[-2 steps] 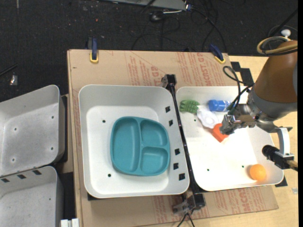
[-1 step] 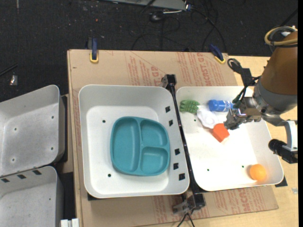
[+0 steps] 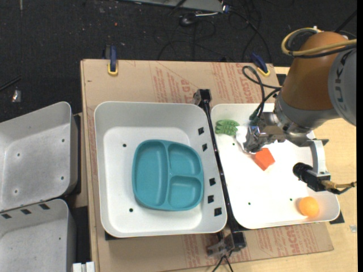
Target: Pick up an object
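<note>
1. Nearest the camera: orange ball (image 3: 309,207) sits in the near right corner of the right bin (image 3: 266,211), well apart from the gripper.
2. Left bin (image 3: 113,208) holds a teal divided plate (image 3: 168,175), roughly centred, lying flat.
3. Mid right bin: orange-red block (image 3: 264,159) lies on the bin floor, just below and beside the gripper (image 3: 253,143).
4. Gripper hangs low over the bin, at the block's upper left edge. Fingers are a dark cluster from this angle; can't tell how far apart they are. Nothing visibly between them, though they may be touching the block.
5. Farther back: green leafy item (image 3: 226,127) lies at the right bin's far left corner, close to the divider between bins.
6. Arm (image 3: 317,84) enters from the right, above the bin's far side.
</note>
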You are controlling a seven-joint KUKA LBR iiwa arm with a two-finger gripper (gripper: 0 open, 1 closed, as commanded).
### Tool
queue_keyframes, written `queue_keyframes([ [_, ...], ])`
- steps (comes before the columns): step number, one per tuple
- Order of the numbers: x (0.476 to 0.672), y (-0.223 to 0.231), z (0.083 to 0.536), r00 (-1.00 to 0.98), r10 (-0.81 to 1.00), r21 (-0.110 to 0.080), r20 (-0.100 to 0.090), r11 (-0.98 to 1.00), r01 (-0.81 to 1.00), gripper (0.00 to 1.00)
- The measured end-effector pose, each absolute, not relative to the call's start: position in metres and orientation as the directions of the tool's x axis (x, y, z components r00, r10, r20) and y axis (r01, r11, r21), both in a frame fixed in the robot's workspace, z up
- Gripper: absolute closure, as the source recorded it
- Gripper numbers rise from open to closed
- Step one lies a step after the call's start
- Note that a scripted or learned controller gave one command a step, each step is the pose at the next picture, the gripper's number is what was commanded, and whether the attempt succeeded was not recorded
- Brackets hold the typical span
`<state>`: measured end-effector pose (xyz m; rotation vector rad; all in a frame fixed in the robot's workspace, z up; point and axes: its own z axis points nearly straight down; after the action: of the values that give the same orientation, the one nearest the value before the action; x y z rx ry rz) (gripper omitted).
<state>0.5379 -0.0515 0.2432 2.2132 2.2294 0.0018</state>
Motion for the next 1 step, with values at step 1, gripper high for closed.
queue_keyframes([
  [1,0.5645,-0.0067,0.2355,-0.008,1.0,0.002,0.001,0.008,1.0,1.0],
])
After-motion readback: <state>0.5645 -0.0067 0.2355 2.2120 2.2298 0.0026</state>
